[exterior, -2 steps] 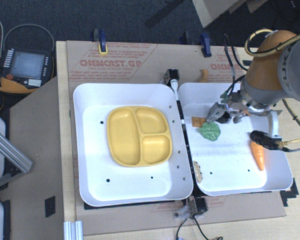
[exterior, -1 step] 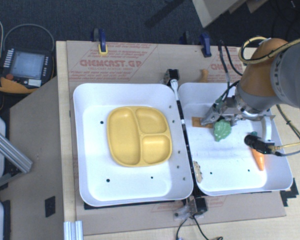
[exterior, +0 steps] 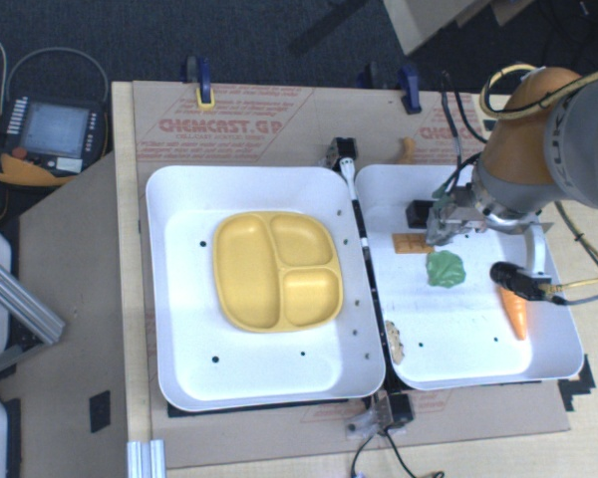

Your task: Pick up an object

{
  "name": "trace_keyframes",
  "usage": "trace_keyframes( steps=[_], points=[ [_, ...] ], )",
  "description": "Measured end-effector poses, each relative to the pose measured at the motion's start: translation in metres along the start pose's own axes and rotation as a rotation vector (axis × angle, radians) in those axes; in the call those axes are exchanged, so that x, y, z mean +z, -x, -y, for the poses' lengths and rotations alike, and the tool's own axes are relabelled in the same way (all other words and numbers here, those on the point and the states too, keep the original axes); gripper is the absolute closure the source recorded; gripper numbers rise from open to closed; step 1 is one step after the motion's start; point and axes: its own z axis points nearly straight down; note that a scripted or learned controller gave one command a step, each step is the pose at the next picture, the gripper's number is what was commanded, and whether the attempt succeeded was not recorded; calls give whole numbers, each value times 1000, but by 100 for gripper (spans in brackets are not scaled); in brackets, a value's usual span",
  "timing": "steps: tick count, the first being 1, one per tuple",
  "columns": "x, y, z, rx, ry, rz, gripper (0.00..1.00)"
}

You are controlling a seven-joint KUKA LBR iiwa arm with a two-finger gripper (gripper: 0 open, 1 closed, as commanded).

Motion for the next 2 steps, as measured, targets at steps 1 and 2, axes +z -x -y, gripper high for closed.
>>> trace_keyframes(
  steps=[1, 2],
  points=[
    [-46, -5, -7, -1, -5, 4, 100],
    [-108, -10, -4, -1, -3, 4, 100]
  ],
)
